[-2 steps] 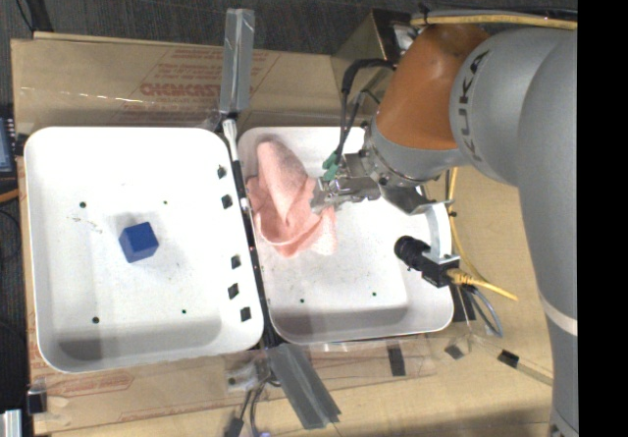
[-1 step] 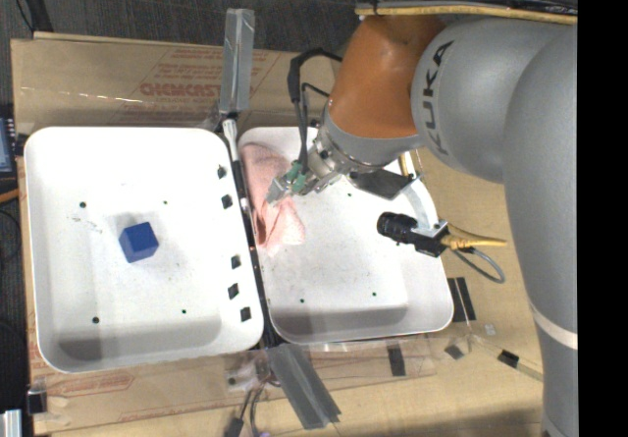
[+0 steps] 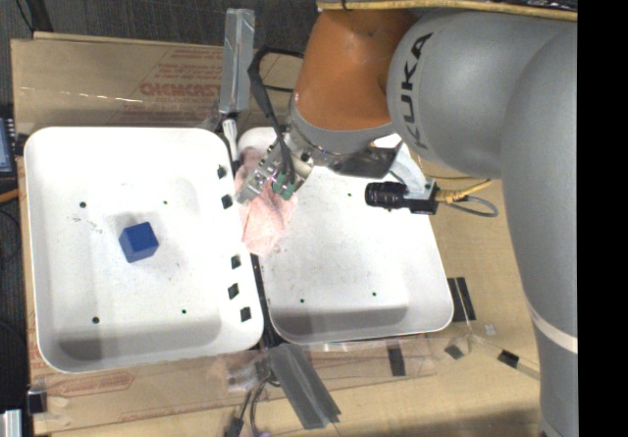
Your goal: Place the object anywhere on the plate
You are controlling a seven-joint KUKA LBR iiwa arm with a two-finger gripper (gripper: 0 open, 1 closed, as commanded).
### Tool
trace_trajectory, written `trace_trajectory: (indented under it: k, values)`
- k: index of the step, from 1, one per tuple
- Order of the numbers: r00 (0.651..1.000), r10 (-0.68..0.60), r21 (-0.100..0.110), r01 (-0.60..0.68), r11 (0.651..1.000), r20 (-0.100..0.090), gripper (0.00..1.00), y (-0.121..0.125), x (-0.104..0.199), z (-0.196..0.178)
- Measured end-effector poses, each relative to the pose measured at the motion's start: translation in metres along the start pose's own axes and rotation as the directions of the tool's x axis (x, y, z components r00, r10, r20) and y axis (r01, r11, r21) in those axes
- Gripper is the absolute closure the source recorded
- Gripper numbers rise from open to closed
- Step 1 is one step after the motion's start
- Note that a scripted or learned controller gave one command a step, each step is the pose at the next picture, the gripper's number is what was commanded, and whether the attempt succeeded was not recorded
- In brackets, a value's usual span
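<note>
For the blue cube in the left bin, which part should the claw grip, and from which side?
Grip the blue cube across two opposite flat side faces, coming straight down from above. It sits alone on the left bin's floor, away from the walls, so probably either pair of faces has room.

The grey arm (image 3: 491,111) reaches in from the right, orange band uppermost, its pincer (image 3: 267,180) pointing down.

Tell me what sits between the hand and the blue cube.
Only the raised rims where the two bins meet. The hand hangs over the left edge of the right bin; the blue cube lies in the left bin.
</note>
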State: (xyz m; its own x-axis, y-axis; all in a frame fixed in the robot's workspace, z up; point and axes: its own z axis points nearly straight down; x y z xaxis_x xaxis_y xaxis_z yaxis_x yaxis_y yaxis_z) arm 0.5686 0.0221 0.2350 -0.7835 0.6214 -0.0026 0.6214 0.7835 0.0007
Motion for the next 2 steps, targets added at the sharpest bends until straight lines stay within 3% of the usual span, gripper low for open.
trace_trajectory:
  k: [1, 2]
  values:
    - [0.919, -0.394, 0.0, 0.394, 0.919, 0.0, 1.0, 0.048, 0.029, -0.008]
    - [0.782, -0.624, -0.001, 0.624, 0.782, 0.0, 1.0, 0.1, 0.059, -0.006]
